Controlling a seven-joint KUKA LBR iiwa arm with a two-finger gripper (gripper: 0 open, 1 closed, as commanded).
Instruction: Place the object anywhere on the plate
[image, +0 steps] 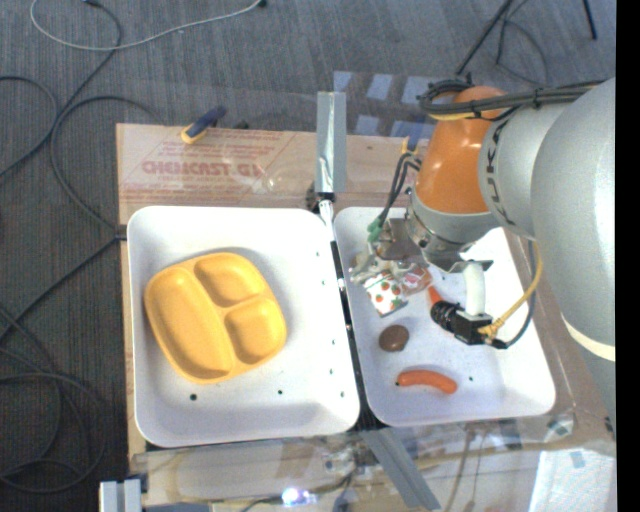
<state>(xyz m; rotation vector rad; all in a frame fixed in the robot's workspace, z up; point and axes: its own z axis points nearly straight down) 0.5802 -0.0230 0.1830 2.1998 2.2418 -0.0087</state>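
Observation:
A yellow plate (215, 315) with three compartments lies in the left bin (165, 225). In the right bin (520, 385) lie a white object with red and green marks (383, 292), a brown round object (394, 338) and an orange sausage-shaped object (427, 381). A small red-orange piece (435, 295) shows beside the wrist cable. My gripper (397, 258) is low over the upper left part of the right bin, right above the white patterned object, and the wrist hides much of it. Whether it touches that object I cannot tell.
The arm's grey body and orange band (460, 170) cover the right bin's far right side. A black connector with a yellow cable (462, 322) hangs by the wrist. A metal bar (328, 150) stands between the bins at the back.

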